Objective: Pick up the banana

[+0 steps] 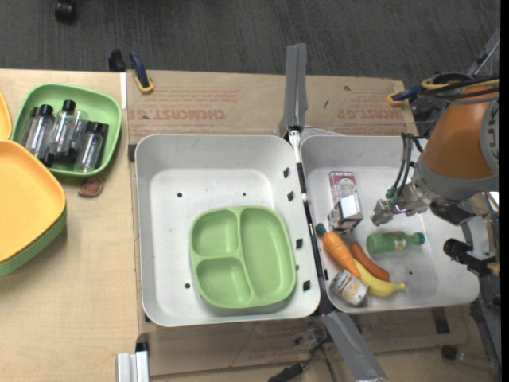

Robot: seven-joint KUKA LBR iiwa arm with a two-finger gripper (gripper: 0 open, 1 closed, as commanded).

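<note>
Small yellow banana (380, 282), curved, lying flat in the right bin (445, 289), below the claw (391, 210) and a bit left. Long way slanted, down toward the right, dark tip at the right end. Touching an orange carrot (339, 251). Claw up above a green bottle (395, 242); grip too hard to make out.

A single fixed camera looks down at a slant from above the tan wooden bench (71, 309), far enough to take in both shallow white plastic bins (159, 213) side by side, with grey carpeted floor (238, 14) beyond.
</note>
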